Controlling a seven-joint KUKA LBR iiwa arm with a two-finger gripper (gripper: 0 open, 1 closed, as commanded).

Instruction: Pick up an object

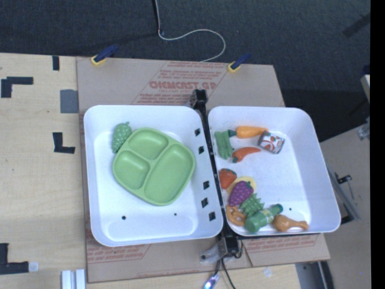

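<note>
Two white bins sit side by side on a cardboard sheet [180, 80] laid on the worktop [36, 179]. The left bin [99, 161] holds a green divided plate [154, 166] near its middle, with a small bunch of green grapes [121, 135] touching the plate's rim at about ten o'clock.

The right bin [301, 173] carries a scatter of toy food, mostly crowded along its nine o'clock wall. Toward twelve o'clock lie an orange carrot [250, 131] and, just beside it at three o'clock, a small red and white can [271, 142] tipped on its side. A green pea pod [223, 144] lies near the dividing wall, with an orange chili [245, 153] just beside it. Lower down are a red tomato [227, 177] and purple grapes [240, 192]. At six o'clock a green cucumber [261, 218] and a tan drumstick [288, 223] lie close together.

How the tool stands cannot be told from this view.
</note>
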